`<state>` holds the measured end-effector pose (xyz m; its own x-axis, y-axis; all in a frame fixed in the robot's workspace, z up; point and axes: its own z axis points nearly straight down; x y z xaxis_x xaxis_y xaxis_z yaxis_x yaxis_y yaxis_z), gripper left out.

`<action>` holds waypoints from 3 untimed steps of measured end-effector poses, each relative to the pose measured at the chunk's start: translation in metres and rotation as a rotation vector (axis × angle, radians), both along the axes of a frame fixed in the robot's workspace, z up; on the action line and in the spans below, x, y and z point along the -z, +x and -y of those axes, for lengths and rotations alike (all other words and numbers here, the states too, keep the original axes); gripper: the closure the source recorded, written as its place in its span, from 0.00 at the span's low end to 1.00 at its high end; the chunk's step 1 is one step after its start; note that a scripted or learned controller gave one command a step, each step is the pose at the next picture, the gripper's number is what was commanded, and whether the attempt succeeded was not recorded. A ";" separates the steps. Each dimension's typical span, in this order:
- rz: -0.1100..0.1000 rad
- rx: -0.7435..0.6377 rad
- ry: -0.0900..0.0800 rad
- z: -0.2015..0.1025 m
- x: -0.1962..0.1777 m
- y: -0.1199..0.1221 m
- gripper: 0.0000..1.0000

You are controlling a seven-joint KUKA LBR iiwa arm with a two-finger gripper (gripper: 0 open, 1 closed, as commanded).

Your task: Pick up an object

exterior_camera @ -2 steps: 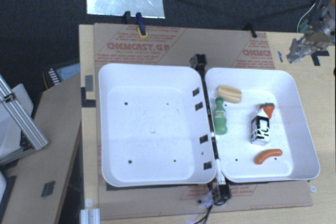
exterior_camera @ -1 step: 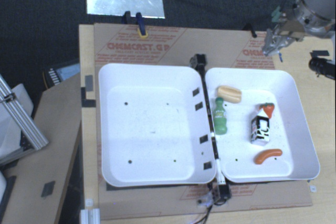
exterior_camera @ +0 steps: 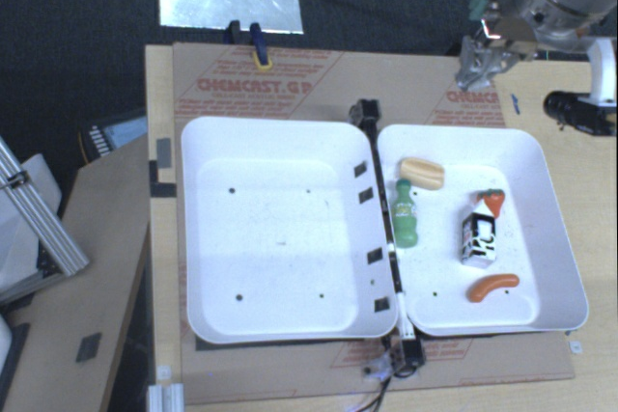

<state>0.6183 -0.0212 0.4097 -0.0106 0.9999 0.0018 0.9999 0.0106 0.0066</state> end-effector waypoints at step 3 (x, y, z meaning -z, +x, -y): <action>0.000 -0.003 0.004 -0.226 -0.128 0.049 1.00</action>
